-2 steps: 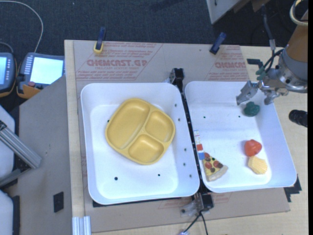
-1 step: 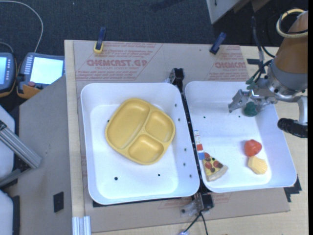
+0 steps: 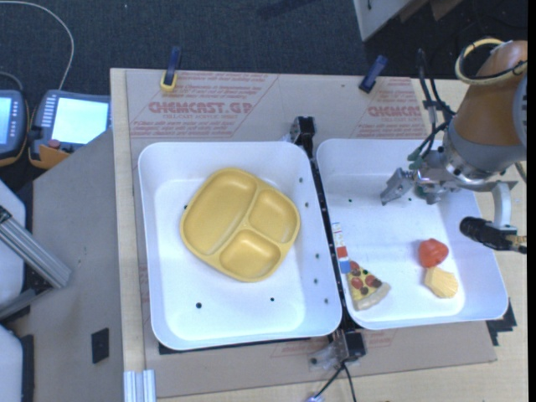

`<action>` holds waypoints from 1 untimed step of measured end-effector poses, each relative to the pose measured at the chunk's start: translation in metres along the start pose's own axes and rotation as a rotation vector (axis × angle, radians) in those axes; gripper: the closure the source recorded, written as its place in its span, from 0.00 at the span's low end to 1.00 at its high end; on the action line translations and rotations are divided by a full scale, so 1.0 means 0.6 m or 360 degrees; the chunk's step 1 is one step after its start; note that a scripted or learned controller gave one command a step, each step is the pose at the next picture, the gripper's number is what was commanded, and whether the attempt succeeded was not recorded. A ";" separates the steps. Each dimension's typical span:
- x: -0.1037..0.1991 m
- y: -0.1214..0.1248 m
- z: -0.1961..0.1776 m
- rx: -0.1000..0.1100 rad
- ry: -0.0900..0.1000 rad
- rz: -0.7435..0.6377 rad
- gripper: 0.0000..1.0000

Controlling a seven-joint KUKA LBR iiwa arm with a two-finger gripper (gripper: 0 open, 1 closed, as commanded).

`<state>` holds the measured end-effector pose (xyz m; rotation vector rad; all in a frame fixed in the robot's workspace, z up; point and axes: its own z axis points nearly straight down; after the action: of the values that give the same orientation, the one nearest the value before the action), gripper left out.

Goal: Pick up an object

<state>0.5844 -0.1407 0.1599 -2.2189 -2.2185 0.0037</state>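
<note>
Left of the bin divider [image 3: 322, 224] a yellow plate [image 3: 241, 223] lies, right of it pizza slice [image 3: 367, 287], tomato [image 3: 433, 252] and cheese wedge [image 3: 442, 283], while the gripper [image 3: 400, 188] hovers above them, jaws spread and empty, apparently approaching, needing descent onto one.

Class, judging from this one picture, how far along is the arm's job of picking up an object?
Nothing is picked up yet. The gripper sits over the right bin, apart from the tomato, cheese and pizza slice, which all lie on the floor. Reaching, grasping and lifting remain.
</note>
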 end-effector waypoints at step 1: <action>0.011 -0.011 0.078 0.0000 0.0001 0.0000 0.00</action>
<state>0.5779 -0.1340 0.1134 -2.2185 -2.2182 0.0036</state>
